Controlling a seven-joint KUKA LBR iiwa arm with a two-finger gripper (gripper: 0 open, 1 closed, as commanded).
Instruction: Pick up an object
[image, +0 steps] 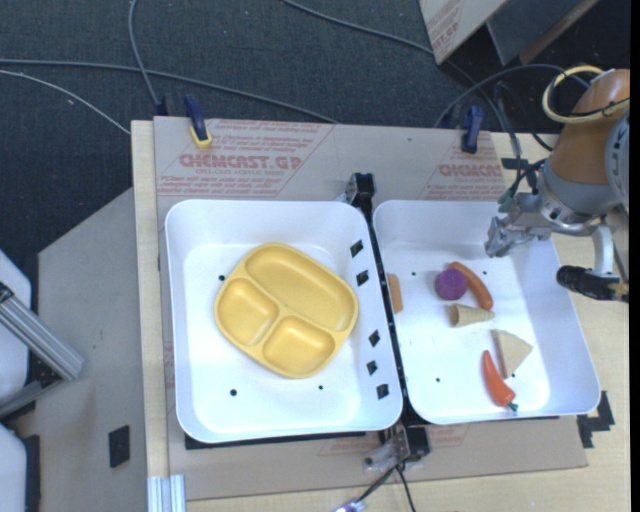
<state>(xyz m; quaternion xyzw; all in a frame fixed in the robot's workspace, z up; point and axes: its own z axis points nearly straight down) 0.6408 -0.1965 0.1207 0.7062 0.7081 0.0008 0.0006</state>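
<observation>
I counted two white bins on the bench: the left bin (190, 330) held one yellow divided plate (286, 309) with three compartments, and the right bin (560, 330) held six small items. These were one purple ball (450, 284), one orange sausage-shaped piece (472, 283) touching the ball's right side, one small cone (470, 316) just below them, one tan wedge (512, 351), one carrot-like piece (497, 380) with a green tip beside the wedge, and one brown stick (395, 293) lying against the bin's left wall. The gripper (503, 238) stood over the upper right part of the right bin, near the back wall, apart from every item and holding nothing that I could see; I could not tell how its claw stood. The bins rested on a cardboard sheet (250, 160) printed with red lettering, fixed at the back by two blue clamps (197, 120). Around the bench I noted dark carpet (80, 130) and several cables (60, 75) crossing it.
</observation>
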